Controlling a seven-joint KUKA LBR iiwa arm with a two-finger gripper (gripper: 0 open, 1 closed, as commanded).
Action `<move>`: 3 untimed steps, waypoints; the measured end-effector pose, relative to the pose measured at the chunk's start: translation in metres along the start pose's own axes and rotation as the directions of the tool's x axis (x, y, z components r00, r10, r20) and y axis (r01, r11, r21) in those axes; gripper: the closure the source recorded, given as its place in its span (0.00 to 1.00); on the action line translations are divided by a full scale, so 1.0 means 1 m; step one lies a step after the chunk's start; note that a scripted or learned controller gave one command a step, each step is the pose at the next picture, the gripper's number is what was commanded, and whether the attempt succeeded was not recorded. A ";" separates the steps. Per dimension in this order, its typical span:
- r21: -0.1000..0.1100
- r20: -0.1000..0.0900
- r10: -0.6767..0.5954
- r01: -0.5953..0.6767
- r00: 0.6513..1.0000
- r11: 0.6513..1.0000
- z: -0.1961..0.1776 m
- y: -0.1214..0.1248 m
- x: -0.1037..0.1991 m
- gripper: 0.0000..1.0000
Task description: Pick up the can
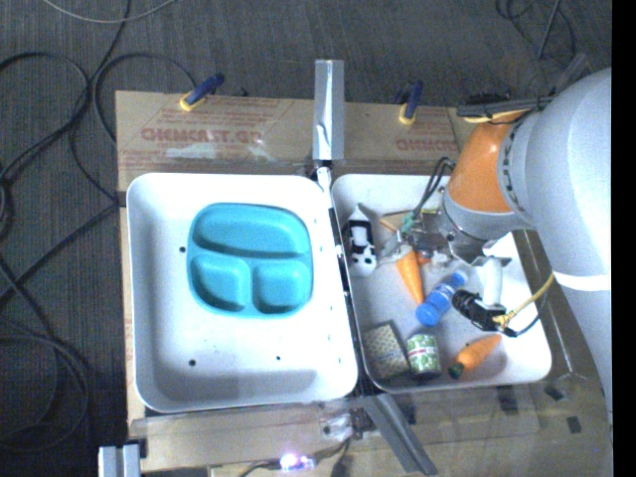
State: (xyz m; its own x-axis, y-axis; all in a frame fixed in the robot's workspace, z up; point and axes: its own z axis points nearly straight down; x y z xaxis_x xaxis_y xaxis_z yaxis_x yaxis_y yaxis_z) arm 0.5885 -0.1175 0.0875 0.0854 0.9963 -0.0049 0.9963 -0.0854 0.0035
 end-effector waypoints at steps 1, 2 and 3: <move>0.011 -0.004 -0.193 0.193 0.981 0.981 -0.038 0.017 -0.012 0.00; 0.011 -0.003 -0.168 0.168 0.986 0.986 -0.014 0.049 0.001 0.00; 0.002 -0.002 -0.316 0.316 0.949 0.949 0.001 0.054 -0.004 0.00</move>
State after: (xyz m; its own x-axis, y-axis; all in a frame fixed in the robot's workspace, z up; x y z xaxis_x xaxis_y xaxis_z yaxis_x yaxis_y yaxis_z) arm 0.6420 -0.1262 0.0871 -0.2339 0.9723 -0.0035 0.9723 0.2339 -0.0002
